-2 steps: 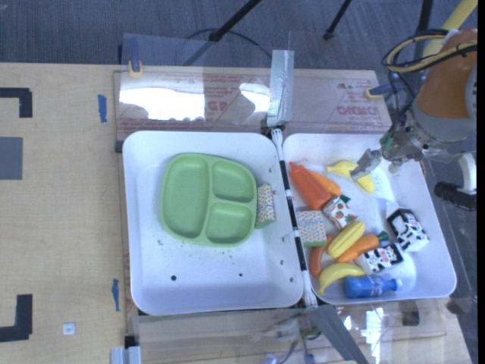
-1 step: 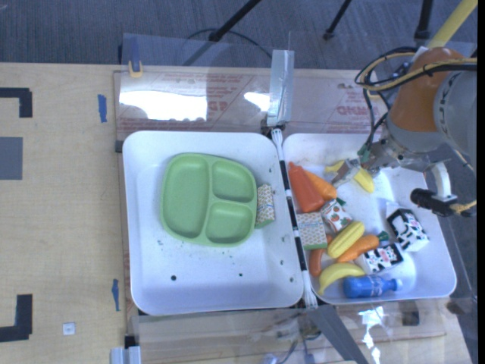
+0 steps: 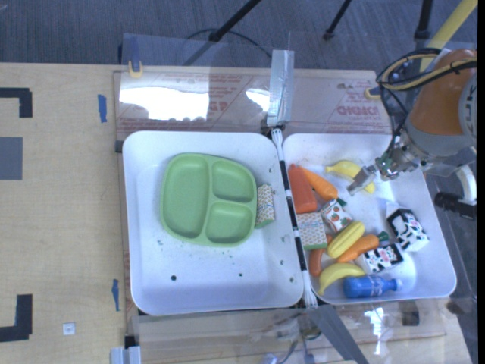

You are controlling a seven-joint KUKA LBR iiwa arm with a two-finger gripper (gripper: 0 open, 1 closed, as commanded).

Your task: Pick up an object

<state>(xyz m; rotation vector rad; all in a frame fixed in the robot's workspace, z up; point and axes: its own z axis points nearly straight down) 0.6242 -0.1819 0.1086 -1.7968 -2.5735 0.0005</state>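
The right bin (image 3: 439, 275) holds a heap of toy food. At its back lies a small yellow piece (image 3: 345, 170), with a large orange wedge (image 3: 303, 189) to its left. Toward the front are a strawberry carton (image 3: 336, 215), a yellow banana (image 3: 345, 239), an orange carrot (image 3: 365, 244), two black-and-white cow-print pieces (image 3: 408, 230) (image 3: 381, 258), another banana (image 3: 337, 274) and a blue bottle (image 3: 368, 287). My gripper (image 3: 364, 180) hangs low over the back of this bin, just right of the small yellow piece. Nothing visible is held in it.
The left bin (image 3: 151, 279) carries a green divided plate (image 3: 208, 198) with a patterned packet (image 3: 264, 205) at its right side. Another patterned packet (image 3: 311, 230) lies by the divider between the bins. The arm's orange band (image 3: 436, 108) and cables stand over the right bin's back right corner.
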